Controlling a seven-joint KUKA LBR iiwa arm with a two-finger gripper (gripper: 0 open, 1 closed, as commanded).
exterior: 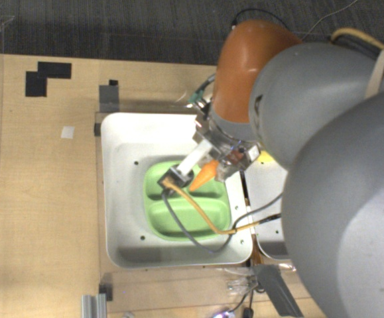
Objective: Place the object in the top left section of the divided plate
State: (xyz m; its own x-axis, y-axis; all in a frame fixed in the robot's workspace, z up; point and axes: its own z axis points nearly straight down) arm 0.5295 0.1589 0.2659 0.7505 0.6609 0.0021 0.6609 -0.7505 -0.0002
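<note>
A white bin [122,197] holds a green divided plate [153,191]. An orange toy carrot [205,175] shows at the plate's upper right part, thick end against the gripper [223,164]; I cannot tell if the gripper clamps it. It looks light, stiff and smooth, best taken across the thick end

dark grey carpet [112,12] at top, pale wooden bench [39,211] — black patches [46,78] near its far edge

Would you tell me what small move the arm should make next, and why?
Probably a short shift toward the view's left: the carrot sits by the gripper above the plate, at its upper right part, short of the top left section. Whether it is gripped is unclear.
</note>
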